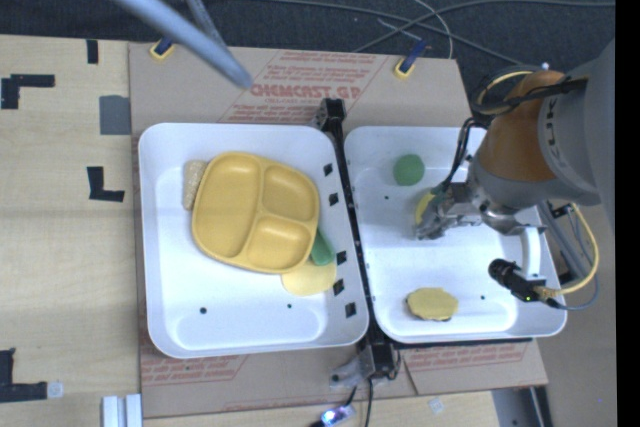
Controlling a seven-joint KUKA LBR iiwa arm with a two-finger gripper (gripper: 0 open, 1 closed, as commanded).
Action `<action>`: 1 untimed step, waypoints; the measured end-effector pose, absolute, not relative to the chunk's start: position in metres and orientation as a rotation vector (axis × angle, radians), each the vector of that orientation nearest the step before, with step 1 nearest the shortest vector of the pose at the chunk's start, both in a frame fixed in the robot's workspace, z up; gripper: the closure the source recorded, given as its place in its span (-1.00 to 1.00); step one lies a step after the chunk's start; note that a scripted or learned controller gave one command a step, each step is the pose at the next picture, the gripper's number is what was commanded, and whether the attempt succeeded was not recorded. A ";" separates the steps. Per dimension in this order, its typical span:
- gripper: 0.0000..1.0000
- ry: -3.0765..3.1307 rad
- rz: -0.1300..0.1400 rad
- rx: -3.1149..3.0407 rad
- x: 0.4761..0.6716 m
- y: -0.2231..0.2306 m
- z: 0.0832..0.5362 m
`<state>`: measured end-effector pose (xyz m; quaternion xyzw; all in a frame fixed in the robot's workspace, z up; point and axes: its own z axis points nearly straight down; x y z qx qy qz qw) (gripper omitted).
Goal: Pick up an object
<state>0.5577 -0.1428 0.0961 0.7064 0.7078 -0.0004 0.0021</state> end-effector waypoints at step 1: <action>1.00 2.222 0.003 2.218 0.568 -0.144 0.145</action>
